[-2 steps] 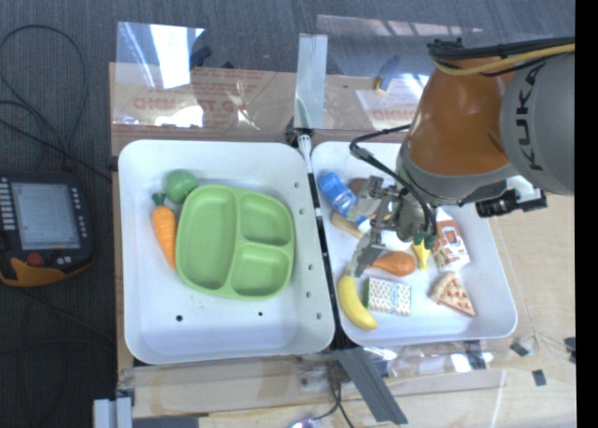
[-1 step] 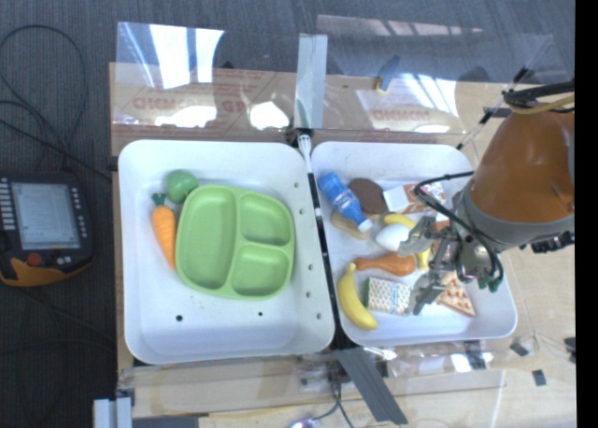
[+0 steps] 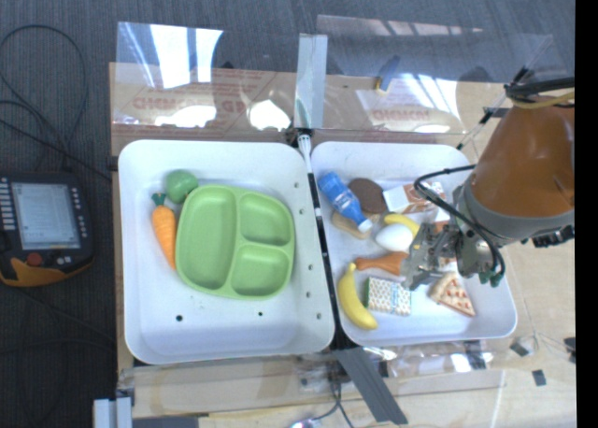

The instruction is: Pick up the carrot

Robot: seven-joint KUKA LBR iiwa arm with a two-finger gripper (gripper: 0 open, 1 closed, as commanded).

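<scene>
Green divided plate (image 3: 234,241) set in the left bin (image 3: 149,323), banana (image 3: 355,297), pizza slice (image 3: 455,296), blue bottle (image 3: 338,196) and egg (image 3: 393,238) scattered in the right bin (image 3: 495,323)

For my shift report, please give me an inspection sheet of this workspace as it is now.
Surface: two white bins side by side, left bin and right bin.
Job's things: carrot lies in the left bin, against the left edge of the green divided plate.
Clutter: green vegetable above the carrot. The right bin holds a blue bottle, banana, egg, pizza slice and more toy food.
Grippers: tool is low over the right bin, far from the carrot.
Cables: black cable on the floor at left.
Surroundings: handheld control pad at left, grey carpet.
</scene>
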